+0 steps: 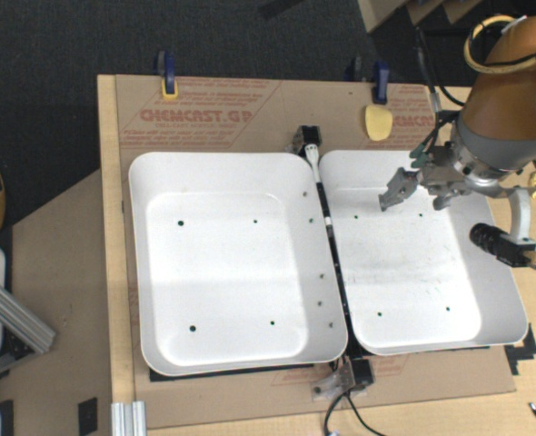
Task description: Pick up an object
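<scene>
While its fingers spread, tool (420, 193) hovers over right bin (486, 321)

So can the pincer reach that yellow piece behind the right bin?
Probably yes: the yellow piece lies uncovered on the board, and the pincer hangs near over the right bin. A clamp beside it may crowd the grasp.

**Arm and gripper: pose**

One grey arm (504, 107) with an orange band at its upper end, entering from the right of the camera view. Wrist angled downward and leftward. Gripper (420, 195) at its tip, two fingers spread apart, nothing between them.
</scene>
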Action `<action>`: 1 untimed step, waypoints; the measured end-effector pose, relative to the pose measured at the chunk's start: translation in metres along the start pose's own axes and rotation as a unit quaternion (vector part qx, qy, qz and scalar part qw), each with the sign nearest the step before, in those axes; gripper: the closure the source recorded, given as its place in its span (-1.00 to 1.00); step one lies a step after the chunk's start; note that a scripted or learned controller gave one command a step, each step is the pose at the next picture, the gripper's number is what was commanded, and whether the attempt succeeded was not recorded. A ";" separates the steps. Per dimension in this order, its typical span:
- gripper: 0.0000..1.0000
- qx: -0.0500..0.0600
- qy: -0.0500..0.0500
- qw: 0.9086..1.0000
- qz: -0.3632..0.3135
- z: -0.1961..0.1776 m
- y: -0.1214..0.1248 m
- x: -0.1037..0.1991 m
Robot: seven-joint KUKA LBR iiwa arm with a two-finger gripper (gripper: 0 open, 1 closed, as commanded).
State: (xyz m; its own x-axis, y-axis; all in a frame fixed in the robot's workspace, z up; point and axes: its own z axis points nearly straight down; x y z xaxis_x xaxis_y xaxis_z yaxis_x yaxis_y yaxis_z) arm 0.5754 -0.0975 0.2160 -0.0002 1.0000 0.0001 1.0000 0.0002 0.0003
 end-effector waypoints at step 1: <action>1.00 -0.002 0.000 1.000 0.000 -0.011 0.001 0.000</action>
State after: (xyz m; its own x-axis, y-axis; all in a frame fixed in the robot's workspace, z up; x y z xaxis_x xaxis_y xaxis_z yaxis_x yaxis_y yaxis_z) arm 0.5761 -0.0974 0.2269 -0.0007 1.0000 -0.0006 1.0000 0.0007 0.0036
